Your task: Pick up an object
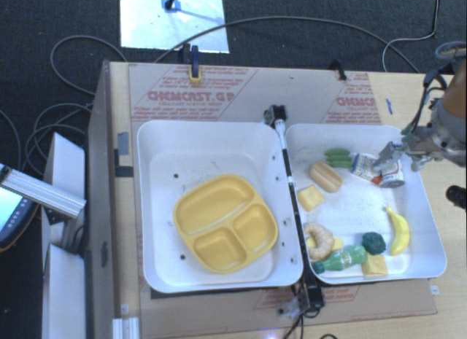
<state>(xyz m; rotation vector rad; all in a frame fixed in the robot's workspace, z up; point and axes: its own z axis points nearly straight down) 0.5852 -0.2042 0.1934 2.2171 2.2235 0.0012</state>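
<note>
Gripper point(388, 161) is low over the right bin point(430, 217), directly above a small can point(392, 178); whether its grip is wide or closed cannot be told. Judged step: approach to the grasp. Banana point(398, 231) lies just below. Next move: confirm capture, then lift straight.
</note>
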